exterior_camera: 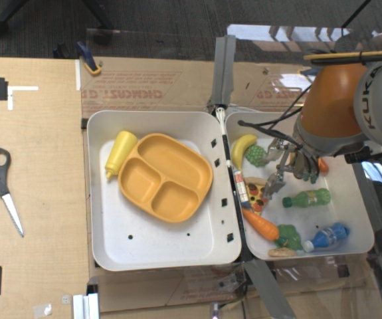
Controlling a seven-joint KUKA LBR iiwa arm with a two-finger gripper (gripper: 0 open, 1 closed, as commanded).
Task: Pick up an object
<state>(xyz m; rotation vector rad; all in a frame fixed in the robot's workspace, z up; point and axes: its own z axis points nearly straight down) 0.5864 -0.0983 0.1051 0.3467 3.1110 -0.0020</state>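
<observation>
The jaws hang in the right bin (357, 198), and whether they are spread or clenched cannot be told. Just beside them lies a green bottle (307, 199), a pizza slice toy (256, 193) on their other side; a carrot (262, 225) lies near.

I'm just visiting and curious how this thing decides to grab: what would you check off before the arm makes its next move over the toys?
1. Gripper over the right bin, where the toys lie: ok.
2. Target under the fingers: cannot tell; it hangs between the pizza slice toy and the green bottle.
3. Anything already held: cannot tell, nothing visible between the fingers.
4. Room around the target: not ok; banana, carrot and blue bottle crowd close.
5. Left bin untouched: ok, yellow tray and yellow bottle lie apart from the arm.
</observation>
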